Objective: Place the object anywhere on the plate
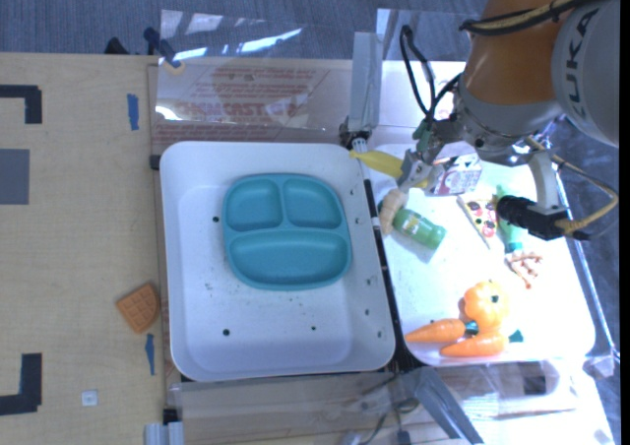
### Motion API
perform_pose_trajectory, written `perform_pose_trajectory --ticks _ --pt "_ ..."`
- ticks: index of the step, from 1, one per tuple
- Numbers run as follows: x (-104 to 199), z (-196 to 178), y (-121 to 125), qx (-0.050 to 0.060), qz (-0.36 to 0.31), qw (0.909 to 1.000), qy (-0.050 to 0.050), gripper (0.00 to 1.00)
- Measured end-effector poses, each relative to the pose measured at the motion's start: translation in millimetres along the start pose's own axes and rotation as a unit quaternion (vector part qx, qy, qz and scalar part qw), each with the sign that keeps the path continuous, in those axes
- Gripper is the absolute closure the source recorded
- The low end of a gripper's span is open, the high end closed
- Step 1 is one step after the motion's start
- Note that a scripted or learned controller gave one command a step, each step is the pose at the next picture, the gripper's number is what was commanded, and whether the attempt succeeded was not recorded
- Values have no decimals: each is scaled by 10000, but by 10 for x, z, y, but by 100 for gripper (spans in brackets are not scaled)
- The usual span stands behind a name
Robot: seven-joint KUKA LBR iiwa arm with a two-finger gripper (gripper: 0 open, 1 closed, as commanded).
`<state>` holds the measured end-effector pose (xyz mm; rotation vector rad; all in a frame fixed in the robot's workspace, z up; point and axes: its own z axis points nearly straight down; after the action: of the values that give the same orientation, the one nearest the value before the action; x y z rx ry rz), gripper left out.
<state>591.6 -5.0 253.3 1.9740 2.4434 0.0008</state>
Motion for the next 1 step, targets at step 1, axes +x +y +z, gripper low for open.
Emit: perform_pose_trajectory --ticks 1 --pt "395 -265 689 -12 361 9993 3 100"
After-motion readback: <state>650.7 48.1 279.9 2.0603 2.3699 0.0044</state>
